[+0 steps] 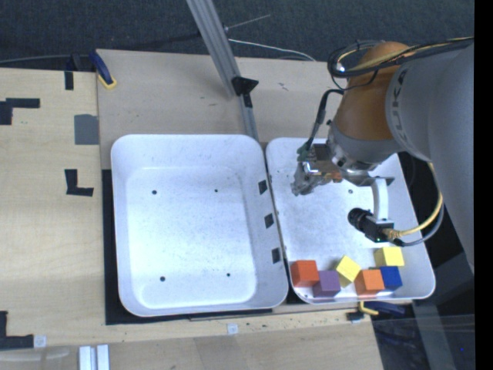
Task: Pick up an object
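Several small blocks lie along the front edge of the right bin (308, 214): an orange one (305, 271), a purple one (329, 283), a yellow one (348, 268), a second orange one (371, 280), a blue one (390, 277) and another yellow one (390, 256). My gripper (305, 180) hangs over the back left part of the right bin, well behind the blocks and apart from them. I see nothing held under it.
The left bin (185, 222) sits beside the right one, their rims touching. A slanted metal pole (219, 48) rises behind the bins. My arm's orange band and grey body cover the right bin's back right corner.
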Available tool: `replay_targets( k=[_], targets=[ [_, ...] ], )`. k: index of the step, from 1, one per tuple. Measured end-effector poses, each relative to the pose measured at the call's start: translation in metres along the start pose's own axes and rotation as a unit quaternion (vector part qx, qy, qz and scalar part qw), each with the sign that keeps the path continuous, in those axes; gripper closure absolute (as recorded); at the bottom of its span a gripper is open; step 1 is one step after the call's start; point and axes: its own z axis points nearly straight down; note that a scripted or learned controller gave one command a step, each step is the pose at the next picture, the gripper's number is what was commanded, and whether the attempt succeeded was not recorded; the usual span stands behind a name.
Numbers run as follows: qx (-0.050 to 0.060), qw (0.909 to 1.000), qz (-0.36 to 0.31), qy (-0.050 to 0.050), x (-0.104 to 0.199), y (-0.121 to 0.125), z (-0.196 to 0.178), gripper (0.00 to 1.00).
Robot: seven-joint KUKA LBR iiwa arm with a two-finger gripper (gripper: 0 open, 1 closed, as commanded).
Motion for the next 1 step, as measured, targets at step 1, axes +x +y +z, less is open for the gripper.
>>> replay_targets(
  k=[1],
  targets=[
    [0.005, 1.0, 0.0, 0.001, 0.073, -0.0746, -0.0137, 1.0]
  ],
)
